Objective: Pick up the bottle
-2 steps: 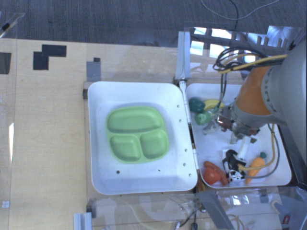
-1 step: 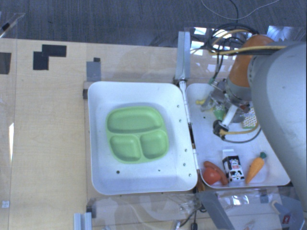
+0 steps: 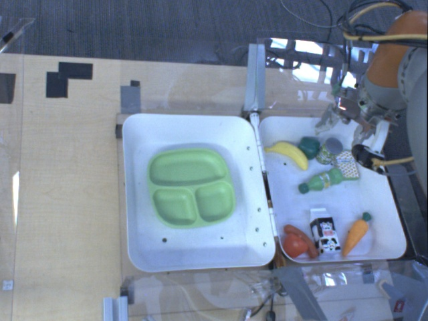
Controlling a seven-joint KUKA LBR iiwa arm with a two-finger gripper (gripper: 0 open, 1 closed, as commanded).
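Observation:
A small green bottle (image 3: 321, 181) lies on its side in the middle of the right bin (image 3: 388, 199), cap toward the left. My gripper (image 3: 346, 122) hangs over the bin's far right corner, above and to the right of the bottle and apart from it. The grey wrist with its orange band (image 3: 391, 62) rises behind it.
The right bin also holds a banana (image 3: 289, 153), a dark green item (image 3: 309, 145), a round patterned object (image 3: 332, 152), a carrot (image 3: 355, 233), a small milk carton (image 3: 324, 232) and a red item (image 3: 297, 242). The left bin (image 3: 140, 179) carries a green divided tray (image 3: 192, 186).

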